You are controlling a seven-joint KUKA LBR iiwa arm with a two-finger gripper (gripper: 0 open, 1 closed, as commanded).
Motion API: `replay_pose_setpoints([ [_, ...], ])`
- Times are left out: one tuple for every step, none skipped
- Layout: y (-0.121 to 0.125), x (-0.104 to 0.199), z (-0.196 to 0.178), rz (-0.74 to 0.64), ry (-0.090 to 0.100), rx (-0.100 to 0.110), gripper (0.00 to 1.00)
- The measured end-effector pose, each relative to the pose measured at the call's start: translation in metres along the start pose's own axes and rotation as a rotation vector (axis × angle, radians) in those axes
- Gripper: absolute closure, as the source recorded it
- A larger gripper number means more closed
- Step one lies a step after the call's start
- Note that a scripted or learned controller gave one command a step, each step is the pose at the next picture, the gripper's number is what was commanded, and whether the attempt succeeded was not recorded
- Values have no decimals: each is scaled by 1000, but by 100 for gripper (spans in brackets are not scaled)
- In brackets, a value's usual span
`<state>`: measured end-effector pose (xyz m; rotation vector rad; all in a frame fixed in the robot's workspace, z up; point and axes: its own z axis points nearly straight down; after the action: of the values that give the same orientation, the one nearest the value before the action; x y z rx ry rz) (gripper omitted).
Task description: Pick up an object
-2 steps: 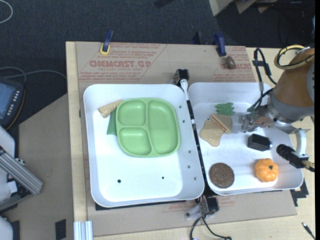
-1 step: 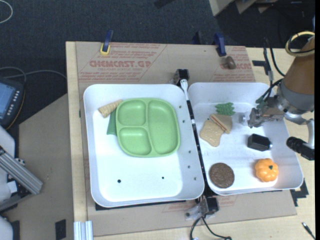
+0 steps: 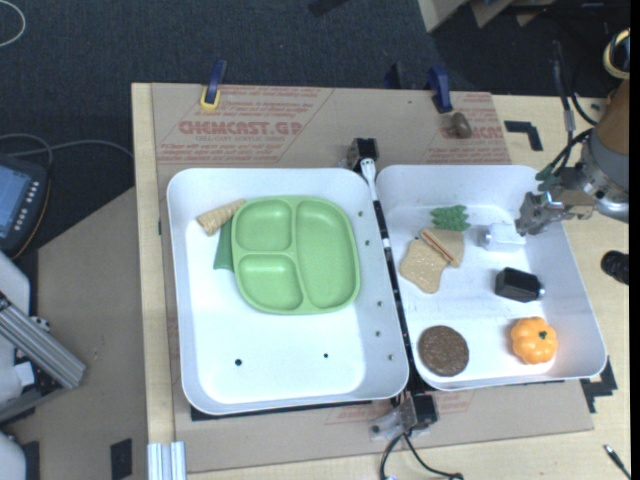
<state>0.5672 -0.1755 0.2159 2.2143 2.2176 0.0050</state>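
At the far right edge of the right bin (image 3: 560, 193) hangs the end effector (image 3: 530, 216), metallic and angular; whether it is released or clenched cannot be told. Below it on smooth white plastic lie a small clear piece (image 3: 496, 236), a leafy green vegetable toy (image 3: 450, 217), a flat sandwich (image 3: 430, 260), a black block (image 3: 518, 285), a ribbed orange pumpkin (image 3: 533, 340) and a round brown patty (image 3: 443, 350). Left, the other bin (image 3: 290, 383) bears a glossy green divided plate (image 3: 296, 254) beside a tan wafer (image 3: 219, 217). Cardboard covers the tabletop (image 3: 300, 128).
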Motion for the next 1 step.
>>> replay_pose_setpoints([
  [1, 0, -10, 0, 1, 3, 100],
])
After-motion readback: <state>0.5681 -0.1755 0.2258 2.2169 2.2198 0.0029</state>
